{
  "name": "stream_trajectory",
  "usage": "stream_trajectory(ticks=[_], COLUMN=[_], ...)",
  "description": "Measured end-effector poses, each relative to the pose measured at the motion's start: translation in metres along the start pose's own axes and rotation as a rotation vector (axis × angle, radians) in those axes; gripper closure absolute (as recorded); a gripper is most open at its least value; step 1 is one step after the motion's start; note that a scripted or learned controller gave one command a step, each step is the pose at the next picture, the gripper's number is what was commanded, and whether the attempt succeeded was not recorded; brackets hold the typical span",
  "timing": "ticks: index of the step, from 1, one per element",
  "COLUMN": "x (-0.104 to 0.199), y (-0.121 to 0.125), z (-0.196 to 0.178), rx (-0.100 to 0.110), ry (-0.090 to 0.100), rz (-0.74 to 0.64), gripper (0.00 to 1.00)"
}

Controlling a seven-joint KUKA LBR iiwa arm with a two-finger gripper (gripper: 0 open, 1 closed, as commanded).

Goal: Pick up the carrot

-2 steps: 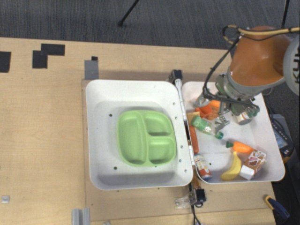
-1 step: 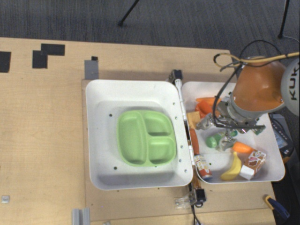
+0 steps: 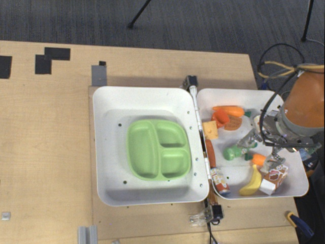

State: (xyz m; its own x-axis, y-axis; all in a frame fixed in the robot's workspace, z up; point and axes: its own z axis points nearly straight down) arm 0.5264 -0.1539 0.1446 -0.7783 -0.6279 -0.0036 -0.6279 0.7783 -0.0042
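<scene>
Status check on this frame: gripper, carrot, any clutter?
Gripper over right bin, nothing seen held. Carrot lies at bin's far side, apart. Green toy, banana crowd nearby.

- A green divided plate (image 3: 157,149) lies in the left bin (image 3: 109,136).
- The carrot (image 3: 227,112) rests near the right bin's (image 3: 299,187) far edge.
- The gripper (image 3: 261,149) hovers beside a banana (image 3: 251,181) and a green toy (image 3: 232,153).

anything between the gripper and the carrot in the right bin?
Camera view: only bare white floor of the right bin lies between the gripper and the carrot; a round brown piece touches the carrot's near side.
</scene>
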Motion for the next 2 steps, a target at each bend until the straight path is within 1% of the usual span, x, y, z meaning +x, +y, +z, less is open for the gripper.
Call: stream_trajectory(ticks=[1,2], x=[0.0064,0.0120], y=[-0.0028,-0.0043], z=[0.0390,0.0408], rx=[0.012,0.017], ry=[-0.017,-0.011], rz=[0.009,-0.186], gripper=[0.00,0.00])
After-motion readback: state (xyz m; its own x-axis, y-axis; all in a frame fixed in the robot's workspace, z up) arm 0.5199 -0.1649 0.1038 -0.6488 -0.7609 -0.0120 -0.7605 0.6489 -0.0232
